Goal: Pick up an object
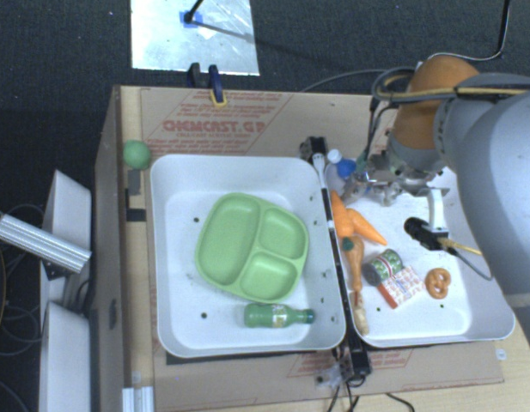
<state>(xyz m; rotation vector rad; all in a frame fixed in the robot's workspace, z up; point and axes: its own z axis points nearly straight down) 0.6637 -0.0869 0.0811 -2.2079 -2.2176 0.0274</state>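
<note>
1. The gripper (pixel 376 187) is seen low over the right bin (pixel 484 320), at that bin's eleven o'clock corner, carried by the arm (pixel 488 161) reaching in from three o'clock. Whether it is released or clenched cannot be told, and nothing can be seen held in it
2. No single object is named by the task. The carrot (pixel 355 221) is judged the likeliest target, since it lies just at five o'clock from the gripper, slanted along the bin's left wall
3. The low, angled pose is judged to be taken so that the corner can be reached without the wall being struck
4. Other candidates are spread toward six o'clock in the same bin: a tan elongated item (pixel 355 269) along the wall, a can (pixel 382 266) beside a red-and-white box (pixel 402 286), and a pretzel (pixel 437 281) set apart at four o'clock
5. A clean grasp of the carrot may be hindered by the wall between the bins and by the tan item close to its tip
6. The left bin (pixel 161 256) is occupied by a green divided plate (pixel 252 247) at its centre and a green bottle (pixel 277 317) at six o'clock. A green ball (pixel 137 154) rests outside that bin at ten o'clock
</note>
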